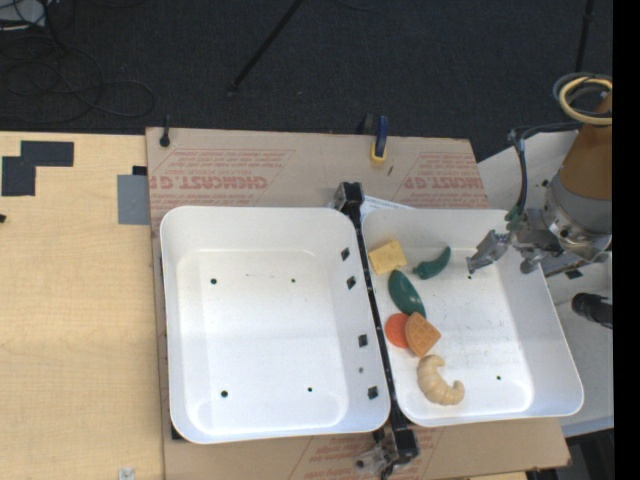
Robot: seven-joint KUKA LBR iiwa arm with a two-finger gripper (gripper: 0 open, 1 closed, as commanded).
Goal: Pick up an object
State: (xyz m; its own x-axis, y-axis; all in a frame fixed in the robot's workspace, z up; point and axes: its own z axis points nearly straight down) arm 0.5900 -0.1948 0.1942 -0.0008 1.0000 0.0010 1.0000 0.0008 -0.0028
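The desk (70,298) carries a cardboard sheet (250,173), and on that sit two white bins side by side. The left bin (260,323) is the larger in view. The right bin (500,333) holds all the objects, grouped along its left side near the divider.

The arm (585,168) reaches in from the right; much of it is cut off by the frame edge. Its tool (490,251) hangs over the upper right part of the right bin, well apart from the objects. One grey finger points left and down toward the bin floor — nothing is seen between the fingers. How far apart the fingers stand cannot be told, since the second finger is hard to separate from the dark wrist parts behind it.

The objects, in the right bin:
- a tan curved piece (440,381) lies lowest, near the bin's front.
- a dark green oval (406,292) lies in the middle, just above an orange wedge (422,335).
- the wedge overlaps a red disc (398,330), partly hiding it.
- a yellow block (387,257) sits at the top beside the divider.
- a small teal curved piece (433,263) lies just right of the block — nearest the tool.

A blue-and-yellow clamp (380,140) grips the cardboard's far edge.
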